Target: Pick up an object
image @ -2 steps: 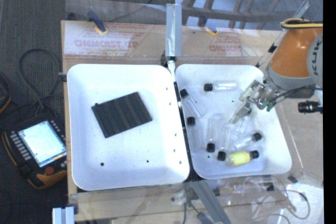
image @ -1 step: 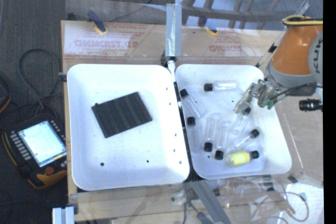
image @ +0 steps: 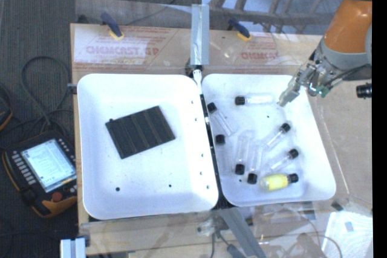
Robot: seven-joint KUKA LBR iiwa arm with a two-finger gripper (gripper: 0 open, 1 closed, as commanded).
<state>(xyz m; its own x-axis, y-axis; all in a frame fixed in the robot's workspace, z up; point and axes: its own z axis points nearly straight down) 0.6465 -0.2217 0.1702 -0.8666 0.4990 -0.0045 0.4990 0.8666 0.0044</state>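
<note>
Nearest the camera, along the right bin's (image: 323, 190) front wall, a yellow vial (image: 275, 182) with a black cap lies on its side, with a black-capped clear vial (image: 289, 178) just beside it to the right. A little farther back, a cluster of clear vials (image: 248, 154) lies near the bin's middle, caps pointing mostly toward the front; another clear vial (image: 284, 157) sits to their right, tilted. Beyond those, a vial (image: 277, 134) lies at a slant toward the right wall. Near the divider, two vials (image: 219, 122) lie close to the left wall of this bin. Farthest back in the bin, one vial (image: 253, 99) lies crosswise, cap to the left. Left bin (image: 97, 190): one dark ribbed slab (image: 140, 131) lying flat, turned at an angle, near the middle, well apart from the walls. Gripper (image: 289, 93) hangs over the right bin's back right corner, tip just beside the crosswise vial's clear end, nothing seen between the fingers; open or closed, cannot tell. Arm (image: 351, 27) with its orange band comes in from the right rear. Off the bench to the left, a pendant (image: 41, 173) with a lit screen lies on the floor.
</note>
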